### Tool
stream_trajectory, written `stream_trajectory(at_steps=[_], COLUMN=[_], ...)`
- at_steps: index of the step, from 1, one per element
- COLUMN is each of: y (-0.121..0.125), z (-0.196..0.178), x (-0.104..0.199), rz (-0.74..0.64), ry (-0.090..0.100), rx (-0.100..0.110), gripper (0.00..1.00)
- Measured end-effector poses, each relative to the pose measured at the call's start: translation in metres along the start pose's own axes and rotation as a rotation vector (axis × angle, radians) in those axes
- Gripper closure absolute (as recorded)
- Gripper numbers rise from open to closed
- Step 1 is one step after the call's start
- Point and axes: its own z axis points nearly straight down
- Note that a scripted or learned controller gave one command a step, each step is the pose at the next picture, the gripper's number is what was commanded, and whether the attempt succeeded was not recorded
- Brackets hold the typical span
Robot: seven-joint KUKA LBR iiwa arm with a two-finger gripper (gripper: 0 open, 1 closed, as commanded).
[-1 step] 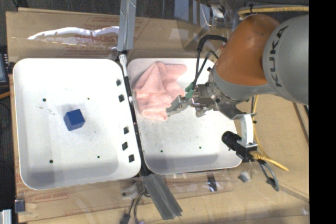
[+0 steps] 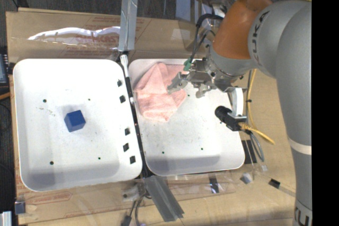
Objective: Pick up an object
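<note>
Tool (image 2: 186, 83) over pink cloth (image 2: 157, 96), right bin (image 2: 212, 159).

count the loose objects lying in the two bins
2: a blue cube in the left bin, and a pink cloth in the right bin's upper left, beside the gripper. The cloth or arm could hide more.

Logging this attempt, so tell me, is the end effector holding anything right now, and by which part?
Cannot be told. The end effector sits at the right edge of the pink cloth in the right bin, but no cloth visibly sits between its fingers.

two white bins (image 2: 32, 177), one blue cube (image 2: 75, 120), one pink cloth (image 2: 156, 97)
</note>
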Motion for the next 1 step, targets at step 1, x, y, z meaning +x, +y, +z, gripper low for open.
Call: stream_trajectory(at_steps=[1], y=[0.0694], z=[0.0587], x=[-0.014], rz=[-0.097], ry=[0.001], rx=[-0.002], gripper=[0.0])
